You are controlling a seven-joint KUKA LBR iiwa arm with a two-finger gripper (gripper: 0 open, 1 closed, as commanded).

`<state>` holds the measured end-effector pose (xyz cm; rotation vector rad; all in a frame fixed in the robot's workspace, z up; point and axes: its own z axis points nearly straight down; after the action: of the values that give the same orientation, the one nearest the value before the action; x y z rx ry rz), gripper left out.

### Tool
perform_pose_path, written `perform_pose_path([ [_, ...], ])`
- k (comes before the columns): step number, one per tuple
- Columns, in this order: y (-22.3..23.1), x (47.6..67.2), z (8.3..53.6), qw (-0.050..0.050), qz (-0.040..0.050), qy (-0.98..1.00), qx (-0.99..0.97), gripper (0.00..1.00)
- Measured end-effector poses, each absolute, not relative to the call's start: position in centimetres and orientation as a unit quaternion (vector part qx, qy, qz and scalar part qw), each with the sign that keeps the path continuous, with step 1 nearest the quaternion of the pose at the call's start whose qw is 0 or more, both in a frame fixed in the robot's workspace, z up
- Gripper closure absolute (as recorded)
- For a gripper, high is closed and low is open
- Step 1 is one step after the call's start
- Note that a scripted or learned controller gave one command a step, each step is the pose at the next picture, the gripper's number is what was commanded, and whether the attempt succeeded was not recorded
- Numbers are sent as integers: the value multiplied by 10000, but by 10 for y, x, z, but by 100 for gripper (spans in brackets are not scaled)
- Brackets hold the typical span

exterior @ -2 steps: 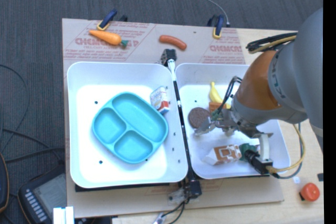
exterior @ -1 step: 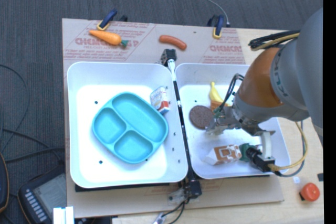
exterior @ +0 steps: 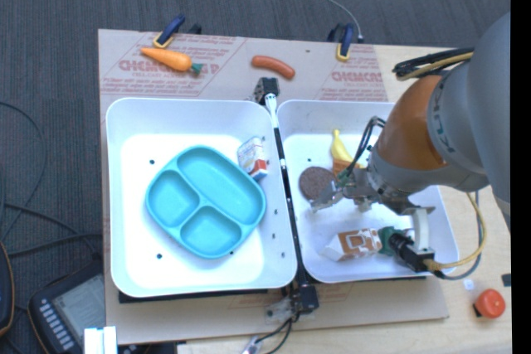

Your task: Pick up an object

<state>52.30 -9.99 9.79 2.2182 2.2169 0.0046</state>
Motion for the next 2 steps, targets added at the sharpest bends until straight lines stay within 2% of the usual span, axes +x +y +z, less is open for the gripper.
perform_pose_path([
  [1, -100, 531, 87, -1, -2, 7068, 7074, 0],
  [2, -100, 533, 98, 29, 13, 7070, 7072, 100],
])
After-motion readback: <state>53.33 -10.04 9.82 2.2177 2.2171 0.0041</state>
